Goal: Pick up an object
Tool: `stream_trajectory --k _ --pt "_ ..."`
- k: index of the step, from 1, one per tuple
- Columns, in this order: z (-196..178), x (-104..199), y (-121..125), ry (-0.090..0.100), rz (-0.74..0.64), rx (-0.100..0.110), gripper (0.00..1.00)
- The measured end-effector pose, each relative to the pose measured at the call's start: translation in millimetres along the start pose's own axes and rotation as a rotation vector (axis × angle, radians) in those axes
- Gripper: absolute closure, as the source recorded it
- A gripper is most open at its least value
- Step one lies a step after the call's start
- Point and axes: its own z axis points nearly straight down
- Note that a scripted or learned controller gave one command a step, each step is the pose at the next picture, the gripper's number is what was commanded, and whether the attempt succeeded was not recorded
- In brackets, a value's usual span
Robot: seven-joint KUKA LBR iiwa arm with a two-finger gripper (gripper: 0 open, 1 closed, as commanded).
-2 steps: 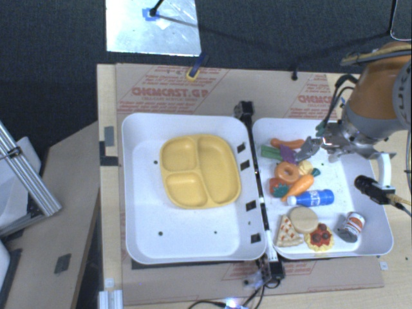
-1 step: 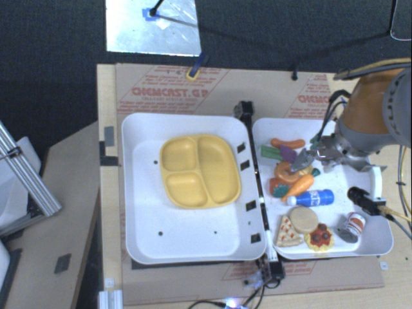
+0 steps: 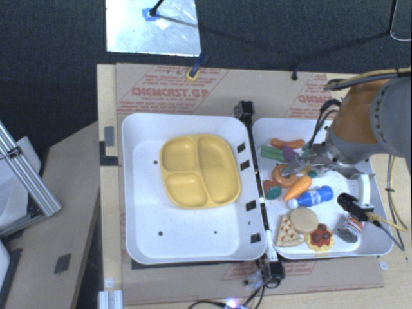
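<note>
My gripper reaches in from the right and sits low in the right bin, among toy foods. Just under and left of it lies an orange ring-shaped piece, with an orange carrot just below. A green piece and a purple piece lie to its upper left, and an orange sausage is behind them. The view does not show anything held.
Also in the right bin: a blue-and-white bottle, a red piece, a pizza slice, a round bun, a red tart, a small can. The left bin holds a yellow divided plate.
</note>
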Motion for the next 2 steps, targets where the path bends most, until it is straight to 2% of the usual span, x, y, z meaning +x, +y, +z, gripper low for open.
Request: stream_trajectory --k 1,2 --pt "-15.8 2.8 4.5 0.004 -0.003 -0.012 1.0" --pt "-63.3 -1.5 -0.8 -0.002 -0.003 0.002 1.0"
